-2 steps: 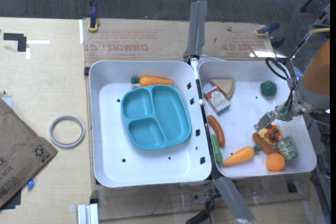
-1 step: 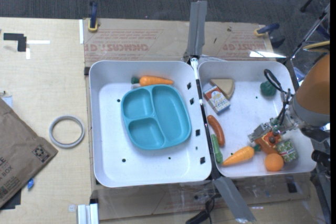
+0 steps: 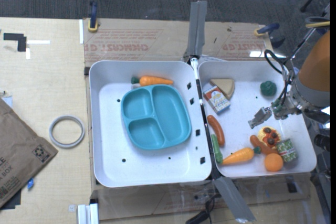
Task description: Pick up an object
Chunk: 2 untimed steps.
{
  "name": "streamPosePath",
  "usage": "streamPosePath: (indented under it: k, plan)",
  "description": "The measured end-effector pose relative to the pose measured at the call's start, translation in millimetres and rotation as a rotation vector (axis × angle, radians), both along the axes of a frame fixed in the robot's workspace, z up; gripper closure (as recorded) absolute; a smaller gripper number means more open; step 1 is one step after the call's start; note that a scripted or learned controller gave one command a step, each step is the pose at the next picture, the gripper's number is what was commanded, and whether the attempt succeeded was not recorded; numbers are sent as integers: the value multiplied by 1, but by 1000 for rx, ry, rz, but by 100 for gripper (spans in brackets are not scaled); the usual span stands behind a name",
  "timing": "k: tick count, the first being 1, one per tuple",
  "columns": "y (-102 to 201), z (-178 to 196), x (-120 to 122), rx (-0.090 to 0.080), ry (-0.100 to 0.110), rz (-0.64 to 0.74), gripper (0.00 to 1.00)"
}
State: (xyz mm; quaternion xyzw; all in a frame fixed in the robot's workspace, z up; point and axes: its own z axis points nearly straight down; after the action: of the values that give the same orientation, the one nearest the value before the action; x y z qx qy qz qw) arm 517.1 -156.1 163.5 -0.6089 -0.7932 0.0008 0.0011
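While the round orange plastic fruit (image 3: 273,162) lies in the near corner of the shallow white right-hand bin (image 3: 239,115), the grey pincer (image 3: 261,116) hovers just beyond, fingers apart, gripping nothing.

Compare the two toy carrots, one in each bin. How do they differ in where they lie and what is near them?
The carrot in the left bin lies nearly level along the far wall, just beyond the blue divided plate. The carrot in the right bin lies tilted near the front, close to a cluster of toy food. The left carrot looks slimmer; the right looks stubbier. Both are orange with a green stem end.
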Motion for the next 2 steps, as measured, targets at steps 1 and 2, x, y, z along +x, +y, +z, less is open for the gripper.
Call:
streamPosePath:
  k: [1, 2]
  plan:
    - [-55, -66, -27, 6, 3, -385, 0]
    - [13, -73, -39, -1, -2, -249, 0]
